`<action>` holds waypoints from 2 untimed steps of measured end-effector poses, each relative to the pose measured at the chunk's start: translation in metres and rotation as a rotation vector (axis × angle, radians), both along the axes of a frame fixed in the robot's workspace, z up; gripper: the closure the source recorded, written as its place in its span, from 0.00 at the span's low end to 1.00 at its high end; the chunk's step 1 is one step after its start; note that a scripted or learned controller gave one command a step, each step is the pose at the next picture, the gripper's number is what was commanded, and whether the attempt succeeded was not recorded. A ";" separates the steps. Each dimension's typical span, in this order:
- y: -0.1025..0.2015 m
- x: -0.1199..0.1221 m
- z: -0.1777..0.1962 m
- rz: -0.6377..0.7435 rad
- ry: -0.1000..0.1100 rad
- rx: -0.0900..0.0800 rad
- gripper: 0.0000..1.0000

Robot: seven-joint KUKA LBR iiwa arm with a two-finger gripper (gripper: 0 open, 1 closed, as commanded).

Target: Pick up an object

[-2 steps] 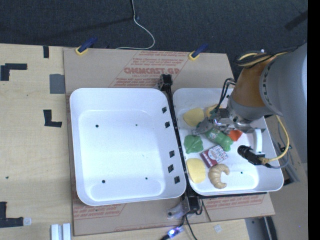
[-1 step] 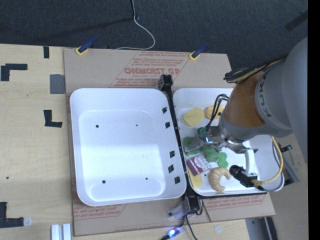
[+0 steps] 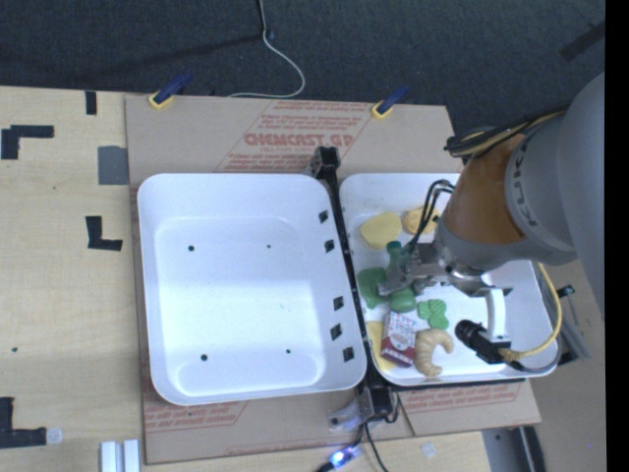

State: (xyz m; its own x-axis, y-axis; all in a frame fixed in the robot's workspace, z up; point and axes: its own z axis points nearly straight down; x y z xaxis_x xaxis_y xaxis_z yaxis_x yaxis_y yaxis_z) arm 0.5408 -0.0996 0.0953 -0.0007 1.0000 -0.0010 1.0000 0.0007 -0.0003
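The gripper (image 3: 398,281) is down in the right bin (image 3: 521,362), over the green pieces (image 3: 373,283) beside the yellow object (image 3: 379,230). One item should be singled out, clear of the red packet (image 3: 400,334). Finger state cannot be told; the wrist probably hides the contact.

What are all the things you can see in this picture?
shallow white plastic bins: two, white, side by side on the bench; toys lie in the right one.
yellow lemon-shaped toy: one, yellow, upper part of right bin.
green plastic toys: a few, green, middle of right bin; exact count unclear.
dark red packet: one, red with white, lower part of right bin.
tan croissant-shaped toy: one, tan, beside the packet.
brown cardboard sheet: one, under the bins.
blue-and-yellow clamps: two, cardboard's top edge.
grey robot arm: one, orange band, from the right.
two-finger gripper: one, over the green toys.
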 end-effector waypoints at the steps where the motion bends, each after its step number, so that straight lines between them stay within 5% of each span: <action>1: 0.072 0.038 0.095 0.009 -0.010 0.003 1.00; 2: 0.121 0.016 0.107 0.006 0.002 0.003 1.00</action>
